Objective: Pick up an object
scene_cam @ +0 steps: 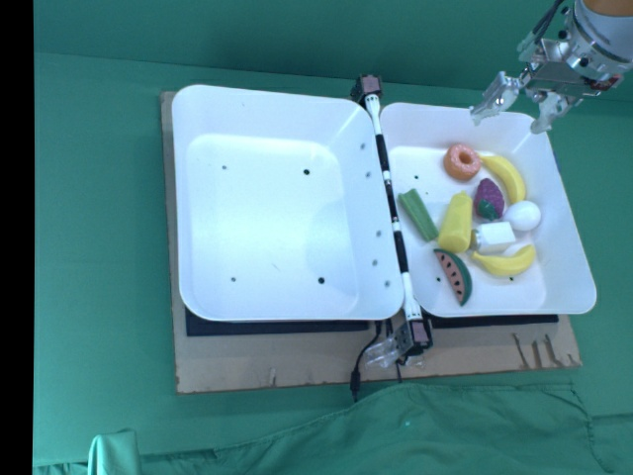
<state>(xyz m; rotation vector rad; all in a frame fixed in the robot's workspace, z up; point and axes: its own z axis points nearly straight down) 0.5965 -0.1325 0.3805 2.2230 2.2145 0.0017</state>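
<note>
Backdrop: green cloth [99, 216] everywhere, with a cardboard sheet [297, 372] under both bins, so you get decent contrast on the toys.

Left bin [267, 117]: far off to the gripper's left and bare white inside, nothing for you to grab there.

Divider [391, 211]: black-and-white strip between the bins, well to the left of the gripper and below it.

Right bin [569, 245]: all your candidates sit here, below the gripper and mostly a bit left of it.

Left-side pieces: green pod [417, 215] and watermelon slice [454, 275], the furthest from the gripper.

Middle pieces: donut [462, 161] is nearest, just down-left of the fingers; corn cob [456, 223] sits lower.

Right-side pieces: two bananas [506, 176], a purple berry [489, 198], an egg [523, 215] and a white block [495, 236], all bunched up and touching.

Gripper [518, 105]: hovering over the bin's far rim, fingers spread wide, nothing between them.

Risk, my guess: if you drop into that right-hand clump, a finger lands on a neighbour and shoves the pile instead of closing around one piece.

Risk two: the egg and bananas look rounded and slick, so they could squirt out of the pinch.

Safer bet: donut or pod, since each lies with some clear space around it.
</note>
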